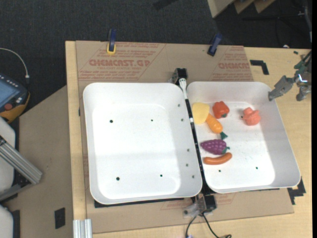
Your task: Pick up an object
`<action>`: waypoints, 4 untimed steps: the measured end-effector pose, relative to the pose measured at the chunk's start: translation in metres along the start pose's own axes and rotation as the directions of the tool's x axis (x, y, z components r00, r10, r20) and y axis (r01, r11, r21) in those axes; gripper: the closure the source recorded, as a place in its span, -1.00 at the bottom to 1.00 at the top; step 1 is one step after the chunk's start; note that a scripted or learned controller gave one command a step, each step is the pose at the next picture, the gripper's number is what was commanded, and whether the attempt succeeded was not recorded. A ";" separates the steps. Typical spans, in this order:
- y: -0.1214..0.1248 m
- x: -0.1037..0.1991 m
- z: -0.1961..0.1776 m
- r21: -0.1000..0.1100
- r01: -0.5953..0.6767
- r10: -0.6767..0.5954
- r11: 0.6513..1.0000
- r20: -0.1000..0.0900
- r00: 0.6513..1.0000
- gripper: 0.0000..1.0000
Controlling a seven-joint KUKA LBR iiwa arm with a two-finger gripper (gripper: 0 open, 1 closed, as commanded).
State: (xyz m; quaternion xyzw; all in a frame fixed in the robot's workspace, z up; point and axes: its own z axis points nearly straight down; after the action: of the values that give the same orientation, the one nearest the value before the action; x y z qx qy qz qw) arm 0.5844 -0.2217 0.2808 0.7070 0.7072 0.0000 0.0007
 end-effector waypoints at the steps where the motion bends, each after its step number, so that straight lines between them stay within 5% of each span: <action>1: 0.039 0.026 0.153 0.013 0.003 -0.003 1.000 -0.006 1.000 -1.00; 2: 0.083 0.032 0.199 -0.002 0.002 -0.002 1.000 0.000 1.000 -1.00; 3: 0.082 0.041 0.195 0.001 0.001 -0.001 1.000 -0.001 1.000 -1.00; 4: 0.082 0.082 0.196 0.002 0.003 -0.003 1.000 -0.002 1.000 -1.00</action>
State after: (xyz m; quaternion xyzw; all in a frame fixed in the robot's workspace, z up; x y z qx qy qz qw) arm 0.6668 -0.1401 0.0852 0.7058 0.7084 -0.0002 -0.0008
